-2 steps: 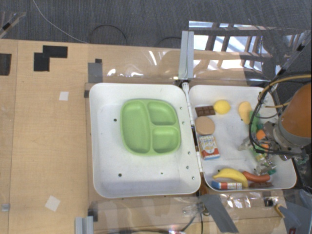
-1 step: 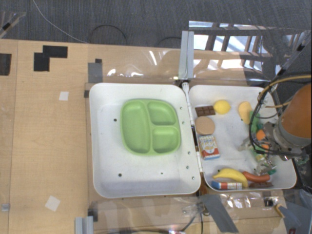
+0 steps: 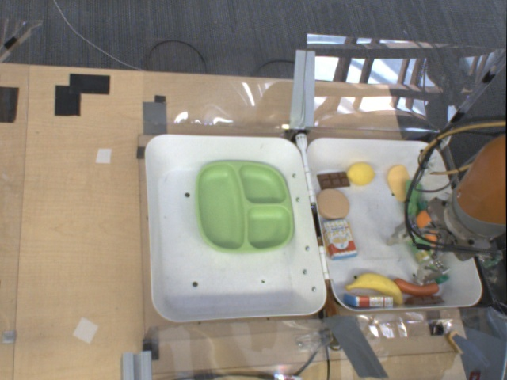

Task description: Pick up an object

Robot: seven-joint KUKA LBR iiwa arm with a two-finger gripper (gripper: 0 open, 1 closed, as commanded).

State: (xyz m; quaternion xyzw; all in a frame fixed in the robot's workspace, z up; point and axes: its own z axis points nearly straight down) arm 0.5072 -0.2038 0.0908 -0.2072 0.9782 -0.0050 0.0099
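A banana (image 3: 379, 284) and a red sausage (image 3: 417, 288) are seen along the right bin's (image 3: 372, 228) front wall. The gripper (image 3: 433, 266) is poised just above the sausage.

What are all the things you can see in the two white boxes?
left bin: one, white, left of the other bin
divided plate: one, green, in left bin
right bin: one, white
chocolate bar: one, brown, right bin, top left
lemon: one, yellow, beside chocolate bar
round cookie: one, tan
small carton: one, red and white
banana: one, yellow, near front edge
arm: one, orange band, from the right
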